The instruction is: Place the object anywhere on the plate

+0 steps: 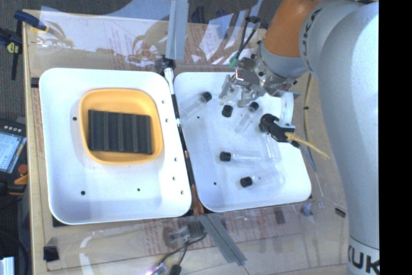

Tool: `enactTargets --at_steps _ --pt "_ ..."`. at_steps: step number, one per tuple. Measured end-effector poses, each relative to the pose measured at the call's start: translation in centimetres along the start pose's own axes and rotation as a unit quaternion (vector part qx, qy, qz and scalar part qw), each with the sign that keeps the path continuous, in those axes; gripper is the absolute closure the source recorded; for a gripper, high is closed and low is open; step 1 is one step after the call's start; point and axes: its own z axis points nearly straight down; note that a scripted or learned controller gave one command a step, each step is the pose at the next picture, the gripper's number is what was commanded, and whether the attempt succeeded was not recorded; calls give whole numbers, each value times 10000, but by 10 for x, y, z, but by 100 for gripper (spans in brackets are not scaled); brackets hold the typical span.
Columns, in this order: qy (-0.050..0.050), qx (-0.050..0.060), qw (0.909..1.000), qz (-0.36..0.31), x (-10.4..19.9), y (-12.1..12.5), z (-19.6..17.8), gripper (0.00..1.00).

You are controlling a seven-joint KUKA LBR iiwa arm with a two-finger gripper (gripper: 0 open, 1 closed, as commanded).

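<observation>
One black-capped vial [226, 111] lies just beside the gripper [239, 94].

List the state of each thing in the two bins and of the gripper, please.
Yellow plate: lying flat in the left bin, a dark ribbed block on it.
Clear tubes with black caps: lying scattered on their sides in the right bin, none on the plate.
Gripper: low over the far part of the right bin, near the tubes; a grasp cannot be told.
</observation>
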Motion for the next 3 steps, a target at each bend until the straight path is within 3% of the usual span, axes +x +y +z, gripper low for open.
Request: enactTargets --at_steps 1,2,3 --pt "-2 13 9925 -1219 43 -35 -35 100" --pt "-2 23 9869 -1616 82 -25 -16 100" --pt "-5 9 9560 -2934 109 -32 -2 100"
